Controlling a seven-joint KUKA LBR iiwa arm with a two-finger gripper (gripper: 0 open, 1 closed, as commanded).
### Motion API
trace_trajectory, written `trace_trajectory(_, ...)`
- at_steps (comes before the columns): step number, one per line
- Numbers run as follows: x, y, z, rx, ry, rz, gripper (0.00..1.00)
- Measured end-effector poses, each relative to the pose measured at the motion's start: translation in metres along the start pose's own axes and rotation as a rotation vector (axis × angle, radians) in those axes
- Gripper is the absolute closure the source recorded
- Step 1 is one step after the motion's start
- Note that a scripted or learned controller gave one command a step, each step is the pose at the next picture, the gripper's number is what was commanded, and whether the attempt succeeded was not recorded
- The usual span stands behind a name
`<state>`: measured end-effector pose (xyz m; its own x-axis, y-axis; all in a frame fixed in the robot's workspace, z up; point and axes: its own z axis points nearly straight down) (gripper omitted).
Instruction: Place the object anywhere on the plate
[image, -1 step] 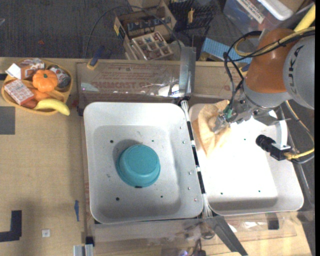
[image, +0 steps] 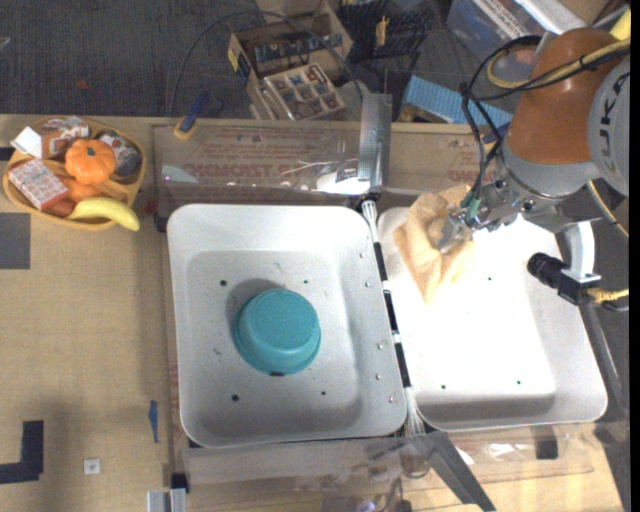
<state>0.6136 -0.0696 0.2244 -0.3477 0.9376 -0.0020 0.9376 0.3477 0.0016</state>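
Observation:
A teal round plate (image: 278, 331) lies in the middle of the left white bin (image: 200, 240). A crumpled tan cloth-like object (image: 425, 250) is at the back left corner of the right bin (image: 500, 340), close to the divider between the bins. My gripper (image: 458, 224) comes in from the right under the grey and orange arm (image: 560, 100). Its fingers are pinched into the object's upper right part, and the rest of the object droops down and to the left from them.
A wooden bowl of toy food (image: 70, 175) sits on the bench at the far left. A cardboard wall (image: 260, 160) runs behind the bins. A black cable fitting (image: 560, 275) juts over the right bin's right side.

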Motion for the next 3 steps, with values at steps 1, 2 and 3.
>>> trace_trajectory(1,0.056,0.001,-0.006,0.001,0.003,-0.398,1.0)
trace_trajectory(2,0.11,0.012,0.003,-0.001,0.003,-0.795,1.0)
trace_trajectory(3,0.152,0.014,-0.007,-0.002,0.002,-1.192,1.0)
